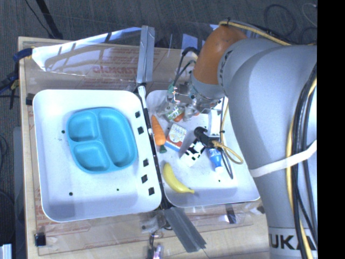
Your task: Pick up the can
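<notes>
Gleaming metallic, the cylindrical can (175,113) lies beside a tapered carrot (157,130).

A robotics lab: two white bins (48,198) on a taped bench (81,63), cables (38,7) trailing over dark carpet.

White letters "UKA", the visible end of the maker's name, stand on the grey arm base (288,240) at the lower right. Faint reddish lettering runs across the clear sheet (102,63) behind the bins, too blurred to read.
</notes>
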